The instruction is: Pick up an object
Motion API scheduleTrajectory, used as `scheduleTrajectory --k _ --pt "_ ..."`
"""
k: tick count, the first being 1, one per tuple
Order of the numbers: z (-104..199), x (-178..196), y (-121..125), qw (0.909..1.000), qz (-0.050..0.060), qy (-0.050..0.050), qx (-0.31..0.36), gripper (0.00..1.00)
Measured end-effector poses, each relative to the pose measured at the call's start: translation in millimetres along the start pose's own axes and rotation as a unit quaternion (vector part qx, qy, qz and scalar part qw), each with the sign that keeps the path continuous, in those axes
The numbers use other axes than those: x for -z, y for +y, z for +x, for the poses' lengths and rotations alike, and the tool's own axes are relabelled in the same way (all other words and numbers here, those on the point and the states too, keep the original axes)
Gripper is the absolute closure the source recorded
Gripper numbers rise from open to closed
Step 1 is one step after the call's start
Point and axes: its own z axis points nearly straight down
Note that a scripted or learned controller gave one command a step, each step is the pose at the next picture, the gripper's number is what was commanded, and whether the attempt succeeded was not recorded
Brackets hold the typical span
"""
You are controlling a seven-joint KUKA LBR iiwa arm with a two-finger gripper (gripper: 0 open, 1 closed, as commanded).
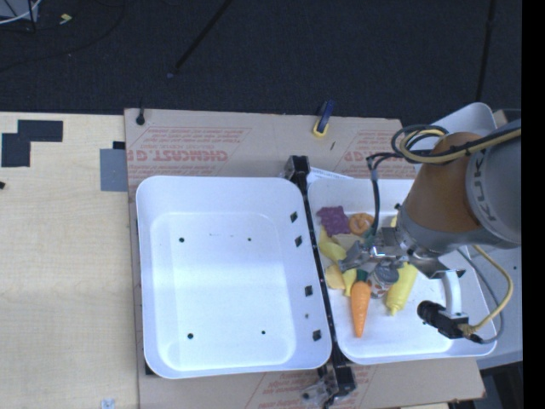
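Two shallow white plastic bins are seen side by side; toy foods are heaped in the right bin (426,341). The grey arm's gripper (372,260) is lowered over an orange plastic carrot (360,308), yellow corn cob (400,286) and purple piece (334,220).

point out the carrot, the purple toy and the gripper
carrot (359,308), camera view, middle of its orange body
purple toy (334,220), camera view, centre of its top face
gripper (368,260), camera view, at its tip above the toy pile
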Motion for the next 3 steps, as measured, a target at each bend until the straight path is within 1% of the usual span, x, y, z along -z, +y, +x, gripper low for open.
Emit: scheduleTrajectory --k 1,2,3 --pt "13 -42 54 0.9999 0.013 0.004 0.001 0.0" --pt "70 11 57 0.9999 0.015 0.008 0.002 0.0" --pt "65 4 58 0.9998 0.012 0.014 0.006 0.0"
